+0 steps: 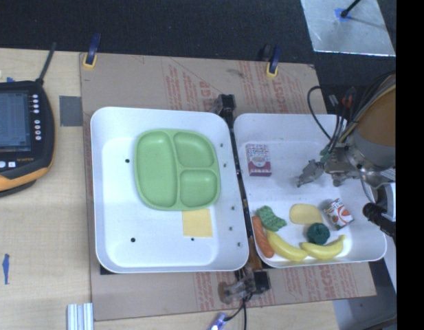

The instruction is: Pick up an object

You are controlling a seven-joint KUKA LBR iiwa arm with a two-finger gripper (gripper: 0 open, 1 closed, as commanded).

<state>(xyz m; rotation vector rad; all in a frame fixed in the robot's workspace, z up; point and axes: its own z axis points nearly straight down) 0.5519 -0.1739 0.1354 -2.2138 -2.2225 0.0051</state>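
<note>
Arm [376, 126]: reaches in from the right, over the right bin's far right side.
Gripper [309, 176]: grey, points left over bare floor in the middle of the right bin [294, 133]; whether it is wide or narrow, cannot tell. Nothing seen in it.
Carton [258, 159]: small red-and-white box, flat on the bin floor, left of the gripper tip and apart from it.
Yellow lump [306, 214]: below the gripper, nearest item to the tip, not touching it.
Wrapper [339, 213]: small red-and-white packet, just right of the yellow lump.
Green ball [318, 234]: dark, just under the yellow lump, resting against the banana.
Banana [304, 250]: lies along the bin's near edge.
Carrot [260, 236]: orange, at the near left corner, beside the banana's left end.
Green leaf piece [271, 217]: just above the carrot.
Left bin [108, 184]: holds a green plate [176, 168] with three compartments; a yellow square [197, 223] lies just below the plate.
Pendant [19, 136]: on the bench, far left.
</note>
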